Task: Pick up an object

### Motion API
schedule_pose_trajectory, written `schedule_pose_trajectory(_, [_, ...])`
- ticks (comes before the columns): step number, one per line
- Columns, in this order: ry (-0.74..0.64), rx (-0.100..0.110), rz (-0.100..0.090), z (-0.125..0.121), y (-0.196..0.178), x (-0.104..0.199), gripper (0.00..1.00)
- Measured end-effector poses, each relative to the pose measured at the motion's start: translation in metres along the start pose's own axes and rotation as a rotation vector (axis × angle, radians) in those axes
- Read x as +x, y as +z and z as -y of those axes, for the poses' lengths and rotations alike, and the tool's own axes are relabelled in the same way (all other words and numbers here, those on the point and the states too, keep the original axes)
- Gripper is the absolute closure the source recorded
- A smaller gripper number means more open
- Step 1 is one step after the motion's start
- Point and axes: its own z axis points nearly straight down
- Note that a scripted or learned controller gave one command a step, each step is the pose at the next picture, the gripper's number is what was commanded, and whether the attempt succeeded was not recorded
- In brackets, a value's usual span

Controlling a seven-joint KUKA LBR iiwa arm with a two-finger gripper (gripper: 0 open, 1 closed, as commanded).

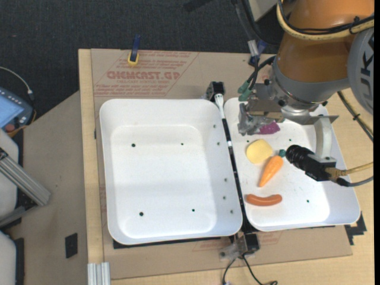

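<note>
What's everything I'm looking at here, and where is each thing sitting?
White bins: two, white, side by side on the bench.
Yellow toy: one, yellow, right bin, below the gripper.
Carrot: one, orange, right bin, beside the yellow toy.
Sausage: one, reddish orange, right bin, near its front.
Purple object: one, purple, right bin, partly hidden by the gripper.
Arm: one, grey and orange, reaching from the right.
Gripper: one, dark metal, over the right bin.
</note>
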Motion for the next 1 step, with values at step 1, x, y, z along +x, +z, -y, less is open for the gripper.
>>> schedule_pose_trajectory(1, [0.003,0.001,0.001,-0.0269,-0.0106,0.0357,1.0])
